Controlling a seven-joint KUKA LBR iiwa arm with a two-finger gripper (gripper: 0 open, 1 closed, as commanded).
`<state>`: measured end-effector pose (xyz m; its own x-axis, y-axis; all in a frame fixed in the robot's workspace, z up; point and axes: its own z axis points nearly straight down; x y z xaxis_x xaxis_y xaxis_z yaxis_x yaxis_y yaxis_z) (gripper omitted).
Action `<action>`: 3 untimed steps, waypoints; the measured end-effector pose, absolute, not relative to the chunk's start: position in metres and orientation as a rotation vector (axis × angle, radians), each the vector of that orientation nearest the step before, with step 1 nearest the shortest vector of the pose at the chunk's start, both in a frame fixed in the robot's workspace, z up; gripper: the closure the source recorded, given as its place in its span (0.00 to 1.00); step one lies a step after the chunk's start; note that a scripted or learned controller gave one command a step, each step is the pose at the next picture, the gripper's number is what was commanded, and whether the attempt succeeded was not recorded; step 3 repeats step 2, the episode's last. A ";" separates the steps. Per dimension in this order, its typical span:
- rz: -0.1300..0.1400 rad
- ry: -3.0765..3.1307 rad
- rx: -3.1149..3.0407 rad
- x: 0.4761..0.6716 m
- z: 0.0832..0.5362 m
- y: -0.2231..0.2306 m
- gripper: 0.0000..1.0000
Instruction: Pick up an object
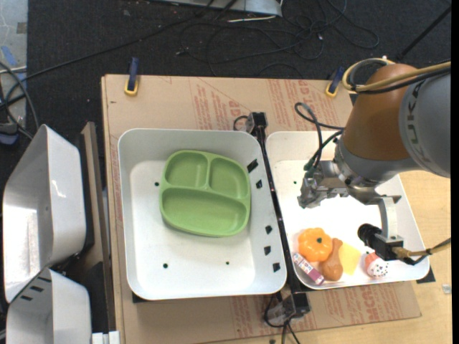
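Whether the jaws are open or closed, I cannot tell; they hang over the right white bin point(409, 199). The small orange plastic pumpkin point(315, 244) lies near its front edge, probably light, stiff and slick: grip across its ribbed middle.

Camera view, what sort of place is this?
Probably a robotics lab test bench: a KUKA arm reaches over two white bins, a green divided plate and toy food, with cables across the floor.

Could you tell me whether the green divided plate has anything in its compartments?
Empty: the green divided plate shows bare green in all three compartments.
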<state>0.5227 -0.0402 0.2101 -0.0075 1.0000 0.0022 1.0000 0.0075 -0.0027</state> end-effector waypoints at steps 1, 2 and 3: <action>-0.003 -2.231 -2.212 0.520 0.224 0.009 1.00; -0.003 -2.231 -2.212 0.518 0.232 0.054 1.00; -0.003 -2.231 -2.212 0.518 0.232 0.054 1.00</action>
